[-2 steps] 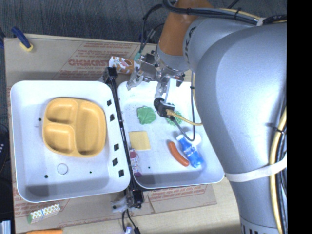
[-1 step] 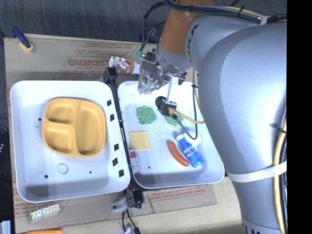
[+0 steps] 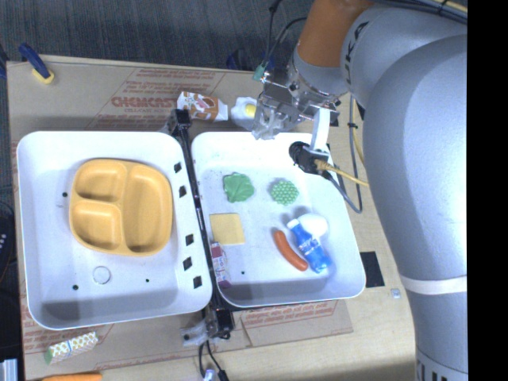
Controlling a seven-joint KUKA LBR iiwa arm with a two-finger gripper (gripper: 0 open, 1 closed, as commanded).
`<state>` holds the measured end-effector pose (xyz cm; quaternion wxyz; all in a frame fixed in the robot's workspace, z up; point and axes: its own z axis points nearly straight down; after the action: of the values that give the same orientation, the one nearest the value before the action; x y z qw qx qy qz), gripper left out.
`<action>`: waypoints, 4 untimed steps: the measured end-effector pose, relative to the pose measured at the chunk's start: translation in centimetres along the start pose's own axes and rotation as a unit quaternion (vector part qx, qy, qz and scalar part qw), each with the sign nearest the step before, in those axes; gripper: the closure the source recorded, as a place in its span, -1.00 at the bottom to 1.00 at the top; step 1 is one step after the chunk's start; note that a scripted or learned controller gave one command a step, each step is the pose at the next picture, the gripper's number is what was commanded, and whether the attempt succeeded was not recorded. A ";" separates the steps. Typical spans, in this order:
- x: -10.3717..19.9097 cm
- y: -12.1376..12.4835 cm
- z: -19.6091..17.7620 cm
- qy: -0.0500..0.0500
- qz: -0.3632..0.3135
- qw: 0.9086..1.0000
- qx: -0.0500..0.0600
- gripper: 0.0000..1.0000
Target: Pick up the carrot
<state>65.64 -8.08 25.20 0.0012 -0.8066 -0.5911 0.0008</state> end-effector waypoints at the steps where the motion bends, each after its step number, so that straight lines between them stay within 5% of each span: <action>1: -4.2 -2.6 -3.8 -0.001 0.052 0.999 0.001 1.00; 3: 3.9 -17.5 6.1 -0.001 0.138 0.990 0.002 1.00; 4: -0.7 -15.8 -1.9 0.000 0.212 0.977 0.001 1.00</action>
<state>50.34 -3.97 27.12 0.0014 -0.9137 -0.4064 0.0016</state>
